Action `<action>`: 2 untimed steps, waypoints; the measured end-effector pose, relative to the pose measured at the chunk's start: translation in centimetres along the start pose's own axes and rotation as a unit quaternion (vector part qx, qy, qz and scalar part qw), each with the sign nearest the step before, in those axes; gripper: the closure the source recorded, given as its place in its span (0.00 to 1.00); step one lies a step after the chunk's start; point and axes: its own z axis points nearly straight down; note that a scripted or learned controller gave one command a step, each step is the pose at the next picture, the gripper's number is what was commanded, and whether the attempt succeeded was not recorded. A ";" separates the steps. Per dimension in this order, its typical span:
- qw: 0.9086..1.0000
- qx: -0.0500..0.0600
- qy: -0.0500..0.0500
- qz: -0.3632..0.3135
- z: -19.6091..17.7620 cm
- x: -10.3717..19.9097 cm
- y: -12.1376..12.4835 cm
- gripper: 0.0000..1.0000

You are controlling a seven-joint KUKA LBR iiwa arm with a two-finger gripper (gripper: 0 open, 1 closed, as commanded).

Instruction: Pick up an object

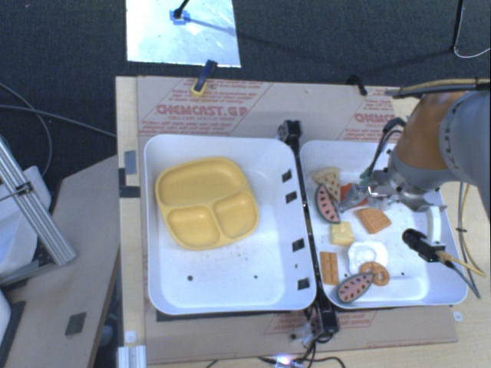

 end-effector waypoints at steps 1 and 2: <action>1.000 0.001 0.001 -0.001 -1.8 2.7 -3.8 0.00; 1.000 -0.016 -0.006 -0.001 -0.8 4.9 -6.9 0.00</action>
